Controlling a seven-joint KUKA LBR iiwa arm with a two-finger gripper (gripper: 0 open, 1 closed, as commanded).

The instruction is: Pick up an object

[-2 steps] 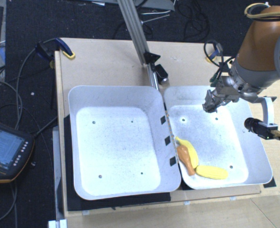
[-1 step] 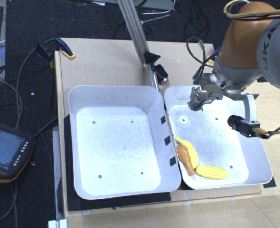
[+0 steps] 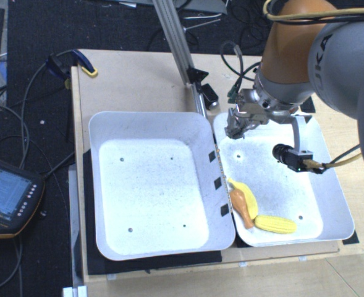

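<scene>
From the camera view, a pale wooden bench (image 3: 138,82) carries two shallow white plastic bins side by side. The left bin (image 3: 154,187) takes up the middle of the frame; the right bin (image 3: 293,184) sits at centre right, its near edge touching the left bin's rim.

The grey arm with its orange band (image 3: 296,26) comes in from the upper right of the frame. Its two-finger gripper (image 3: 236,127) hangs over the upper left corner of the right bin, close to the rim where the two bins meet. Nothing shows between the gripper's tips, and whether they are spread or pressed together I cannot tell from this slant. A small black cylinder-shaped part (image 3: 291,156) with a cable hangs over the right bin, just right of the gripper.

The objects lie low in the right bin, near its lower left corner and well apart from the gripper: a yellow banana-shaped toy (image 3: 245,194), an orange carrot-shaped toy (image 3: 241,208) lying against it, and a yellow corn-cob-shaped toy (image 3: 275,224) just to their right, near the bin's lower rim.

At the left edge of the frame, a handheld control pendant with a lit screen (image 3: 5,197) rests on the dark floor.
</scene>
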